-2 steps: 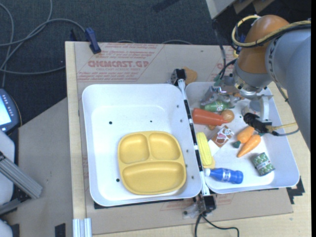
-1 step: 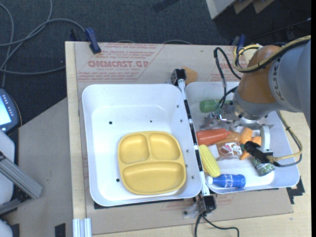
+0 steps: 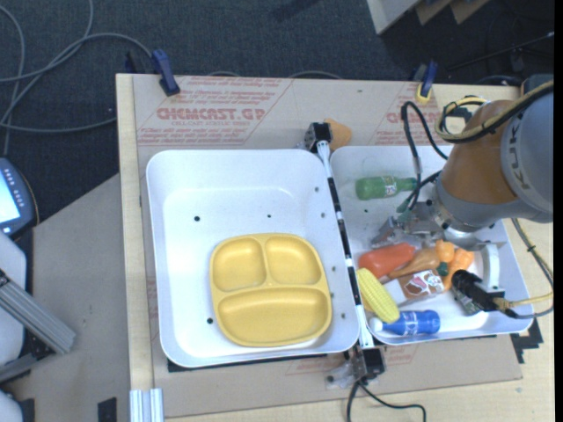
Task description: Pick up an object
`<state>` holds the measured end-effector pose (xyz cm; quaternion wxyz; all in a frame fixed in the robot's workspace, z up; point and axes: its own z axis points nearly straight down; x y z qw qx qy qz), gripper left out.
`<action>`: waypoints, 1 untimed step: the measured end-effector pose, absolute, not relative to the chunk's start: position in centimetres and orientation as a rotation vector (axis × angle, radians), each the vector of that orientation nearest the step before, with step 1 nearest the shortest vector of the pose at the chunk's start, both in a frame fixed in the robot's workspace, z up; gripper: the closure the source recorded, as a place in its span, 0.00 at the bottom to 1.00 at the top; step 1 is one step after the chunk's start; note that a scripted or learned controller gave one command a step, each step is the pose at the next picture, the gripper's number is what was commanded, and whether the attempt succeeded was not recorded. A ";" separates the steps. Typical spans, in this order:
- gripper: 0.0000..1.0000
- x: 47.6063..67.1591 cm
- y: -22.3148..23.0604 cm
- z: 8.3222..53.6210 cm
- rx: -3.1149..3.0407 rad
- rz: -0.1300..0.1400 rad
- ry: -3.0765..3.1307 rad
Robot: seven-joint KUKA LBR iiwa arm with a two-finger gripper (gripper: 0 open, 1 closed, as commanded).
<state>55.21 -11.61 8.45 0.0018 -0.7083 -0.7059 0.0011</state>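
Jaws (image 3: 413,227) are hanging low among crowded toys in the right bin (image 3: 519,322); whether they're parted I cannot tell. Likely slipping off, or nudging the orange pepper (image 3: 385,258) against the corn (image 3: 377,294)

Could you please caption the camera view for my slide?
KUKA arm's gripper lowered into cluttered right bin; yellow divided tray in left bin.

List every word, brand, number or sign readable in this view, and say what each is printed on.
"CHEMCAST GP", red print, on the brown board behind the left bin; the smaller lines around it are too blurred to read.
Red print on the board's right part: too blurred to read.
Label on the small brown packet in the right bin: too small to read.
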 end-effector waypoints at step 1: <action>0.00 51.3 -10.7 8.5 -2.221 0.000 -2.219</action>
